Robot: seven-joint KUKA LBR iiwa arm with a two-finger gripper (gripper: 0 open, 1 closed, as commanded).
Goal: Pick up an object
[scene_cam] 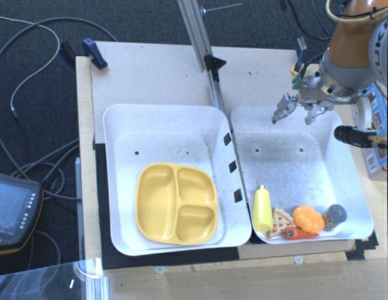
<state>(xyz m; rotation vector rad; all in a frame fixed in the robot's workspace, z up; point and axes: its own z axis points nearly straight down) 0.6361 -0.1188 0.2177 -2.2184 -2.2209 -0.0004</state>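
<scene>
**Gripper open above the right bin, objects at its near edge**

My gripper (295, 112) hangs over the far rim of the right bin (288, 161), its two fingers (281, 111) spread apart with nothing between them. My arm comes in from the right, the orange band (363, 2) showing above the wrist.

The things I could pick lie well apart from me, gathered along the near edge of that same bin: a yellow bottle (262, 208) standing at the left, a waffle-patterned piece (282, 220) just beside it, a small red item (293, 233) touching that, then an orange pumpkin-like object (307, 219) and a grey round object (335, 215) at the right.

The left bin (163, 130) holds a yellow divided plate (176, 202) lying flat. Both bins sit side by side on the worktop (156, 74).
</scene>
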